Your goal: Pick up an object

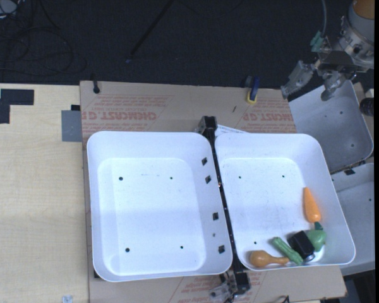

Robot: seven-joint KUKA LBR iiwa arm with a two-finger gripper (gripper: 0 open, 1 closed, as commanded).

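Two bins are set side by side on a cardboard sheet (pixel 177 109), the left bin (pixel 101 169) touching the right bin (pixel 265 147) along a shared edge. In the right bin's near right corner, a toy carrot (pixel 311 205), a pear-shaped toy (pixel 268 258), a stick-shaped piece (pixel 287 250) and a blocky object (pixel 301 245) are clustered. The gripper (pixel 322 74) is held behind the right bin, beyond its far right corner.

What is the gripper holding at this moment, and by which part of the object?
Nothing is held. The gripper is raised beyond the far right corner of the right bin, with nothing between its open fingers. The orange carrot-like toy lies in that bin.
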